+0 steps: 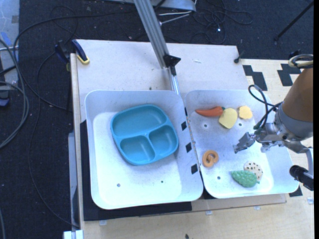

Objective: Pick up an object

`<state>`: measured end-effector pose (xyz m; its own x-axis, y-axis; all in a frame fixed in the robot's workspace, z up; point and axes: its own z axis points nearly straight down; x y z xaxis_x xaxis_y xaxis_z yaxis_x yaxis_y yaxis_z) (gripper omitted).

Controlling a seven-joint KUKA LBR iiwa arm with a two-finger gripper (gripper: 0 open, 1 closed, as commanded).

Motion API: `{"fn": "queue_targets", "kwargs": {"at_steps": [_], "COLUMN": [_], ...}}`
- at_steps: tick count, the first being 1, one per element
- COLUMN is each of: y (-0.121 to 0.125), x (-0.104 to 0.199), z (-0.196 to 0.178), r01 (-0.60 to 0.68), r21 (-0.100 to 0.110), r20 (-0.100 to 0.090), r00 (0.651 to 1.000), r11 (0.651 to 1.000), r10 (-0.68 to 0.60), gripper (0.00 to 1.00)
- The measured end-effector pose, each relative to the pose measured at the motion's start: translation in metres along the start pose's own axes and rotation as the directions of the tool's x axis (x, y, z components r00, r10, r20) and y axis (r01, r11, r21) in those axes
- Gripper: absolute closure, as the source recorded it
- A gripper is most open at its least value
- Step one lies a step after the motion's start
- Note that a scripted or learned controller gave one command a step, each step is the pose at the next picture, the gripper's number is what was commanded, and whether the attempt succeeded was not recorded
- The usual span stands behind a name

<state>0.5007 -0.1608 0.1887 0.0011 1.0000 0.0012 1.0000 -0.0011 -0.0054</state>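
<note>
You are looking at a robotics lab: a pale wooden bench (149,63) bearing two shallow white bins (99,148), black cables (35,83) trailing over dark carpet at left, black-and-white calibration markers (259,76) at far right.

Arm (301,103) cut off by right edge above the orange band. End effector (244,142) small and blurred; finger spacing not discernible. Cookie (254,169) partly covered by green leafy item (244,178). Right bin (279,185) near corner hidden behind dark fitting (300,175).
</note>
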Motion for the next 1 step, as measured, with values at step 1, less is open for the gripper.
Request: {"fn": "queue_targets", "kwargs": {"at_steps": [1], "y": [0.0031], "x": [-0.0093], "z": [0.0523], "r01": [-0.001], "r21": [0.0], "r20": [0.0], "r00": [1.0], "r11": [1.0], "r10": [0.001], "gripper": [0.0]}}
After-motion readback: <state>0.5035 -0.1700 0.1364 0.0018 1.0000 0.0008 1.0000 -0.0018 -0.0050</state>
